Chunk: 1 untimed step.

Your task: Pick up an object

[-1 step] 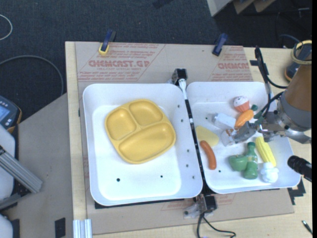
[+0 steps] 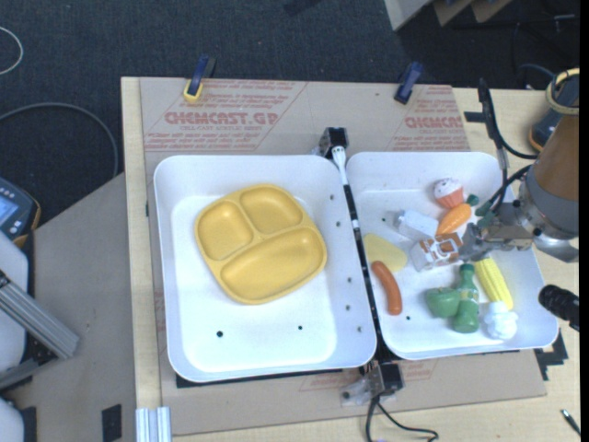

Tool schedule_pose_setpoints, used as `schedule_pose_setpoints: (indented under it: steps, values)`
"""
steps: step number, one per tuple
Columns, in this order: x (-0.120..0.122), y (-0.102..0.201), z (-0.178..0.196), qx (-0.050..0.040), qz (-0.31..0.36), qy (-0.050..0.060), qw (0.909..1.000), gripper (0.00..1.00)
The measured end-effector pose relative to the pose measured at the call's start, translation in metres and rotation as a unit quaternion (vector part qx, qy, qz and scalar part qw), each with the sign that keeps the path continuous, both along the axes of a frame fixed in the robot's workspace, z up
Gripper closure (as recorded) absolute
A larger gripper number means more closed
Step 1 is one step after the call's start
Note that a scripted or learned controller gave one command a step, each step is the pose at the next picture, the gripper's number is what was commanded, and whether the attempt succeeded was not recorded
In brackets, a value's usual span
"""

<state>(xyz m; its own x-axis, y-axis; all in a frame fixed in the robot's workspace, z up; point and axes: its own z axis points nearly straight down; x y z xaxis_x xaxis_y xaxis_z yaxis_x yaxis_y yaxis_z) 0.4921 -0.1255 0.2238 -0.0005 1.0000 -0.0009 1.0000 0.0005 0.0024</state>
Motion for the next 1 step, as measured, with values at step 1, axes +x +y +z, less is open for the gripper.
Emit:
schedule_pose_setpoints:
  steps: [1]
  values:
    - [-0.0117,0.0754,-0.0416,0.0027,0.003,0.005,1.0,1.0]
